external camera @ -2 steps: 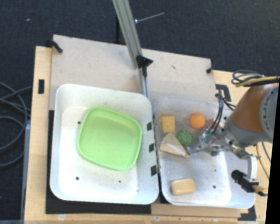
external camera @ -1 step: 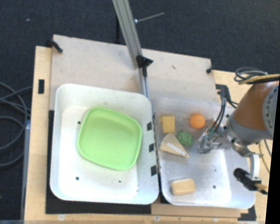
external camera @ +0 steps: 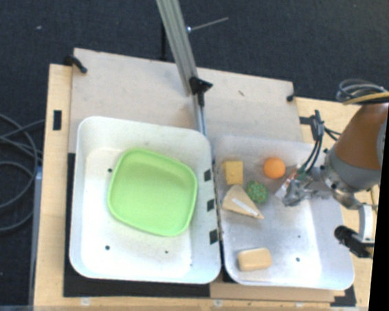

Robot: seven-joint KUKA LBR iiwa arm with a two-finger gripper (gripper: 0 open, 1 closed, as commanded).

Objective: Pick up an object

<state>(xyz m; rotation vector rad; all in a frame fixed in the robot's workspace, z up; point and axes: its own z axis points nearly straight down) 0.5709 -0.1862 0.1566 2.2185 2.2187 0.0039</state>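
The right bin [external camera: 321, 261] holds an orange ball [external camera: 274, 168], a small yellow block [external camera: 233, 172], a green lumpy piece [external camera: 258, 191], a pale cheese-like wedge [external camera: 242, 204] and a tan bread-like lump [external camera: 254, 259]. My gripper [external camera: 291, 193] hangs over the right bin's upper middle, just right of the green piece and below the orange ball. Nothing is visible between its fingers. The arm's orange band [external camera: 363, 138] rises at the right.
The left bin [external camera: 81, 243] holds a light green square plate [external camera: 153, 191]. A grey metal pole [external camera: 179, 39] slants down to the divide between the bins. Cables lie on the dark floor at the left. Bare bin floor lies right of the tan lump.
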